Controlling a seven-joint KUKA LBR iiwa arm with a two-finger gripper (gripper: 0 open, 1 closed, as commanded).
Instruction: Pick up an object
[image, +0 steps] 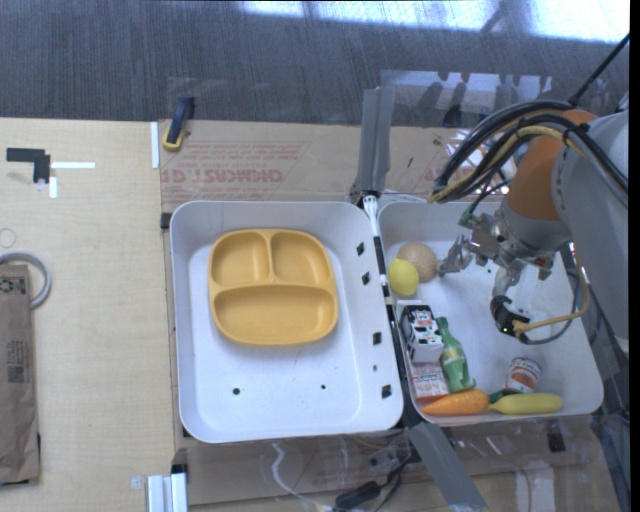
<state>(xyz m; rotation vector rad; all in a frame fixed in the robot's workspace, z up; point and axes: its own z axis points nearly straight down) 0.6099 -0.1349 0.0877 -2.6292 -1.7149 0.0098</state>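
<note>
The right bin (560, 300) holds several items. A yellow lemon (403, 277) lies against a beige ball (421, 260) near its left wall. Below them sit a small printed carton (422, 333), a green bottle (455, 361) and a flat red and white packet (428, 383). Along the front wall lie an orange carrot (455, 403) and a yellow banana (530, 403), with a small can (522, 374) just above the banana. My gripper (490, 272) hangs over the bin's upper middle, right of the beige ball, with nothing seen in it.
The left bin (200, 380) holds a yellow divided plate (272, 287). A brown paper bag (15, 370) lies at the bench's far left. Cables loop from the arm's wrist down into the right bin (545, 322).
</note>
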